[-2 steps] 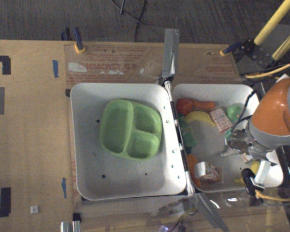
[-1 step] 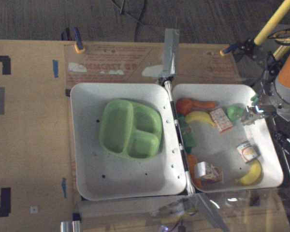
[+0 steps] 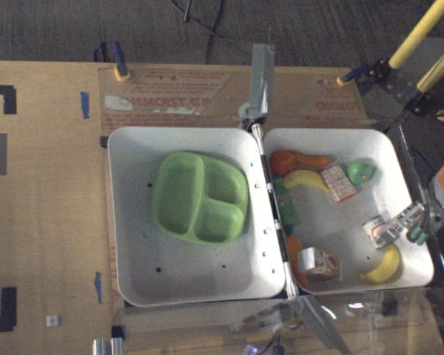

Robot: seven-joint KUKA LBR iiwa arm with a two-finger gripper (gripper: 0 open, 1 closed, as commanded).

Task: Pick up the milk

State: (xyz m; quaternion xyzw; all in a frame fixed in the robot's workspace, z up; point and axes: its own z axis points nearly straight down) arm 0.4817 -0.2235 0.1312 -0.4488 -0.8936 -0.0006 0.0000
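Observation:
The milk [image 3: 338,183], a small white carton with red print, lies on its side in the upper middle of the right bin [image 3: 381,140], between a yellow banana [image 3: 305,179] and a green apple [image 3: 360,171]. My gripper [image 3: 391,229] reaches in low from the right edge, over the bin's right side and just above a second banana [image 3: 382,267]. It is well to the right of and below the milk, apart from it. A small white and red shape sits at the gripper's tip; I cannot make out what it is.
A brown and white carton [image 3: 319,263] lies at the right bin's lower left. An orange-red vegetable [image 3: 296,160] and a green item [image 3: 287,208] sit along its left wall. The left bin [image 3: 133,257] holds a green divided plate [image 3: 201,197].

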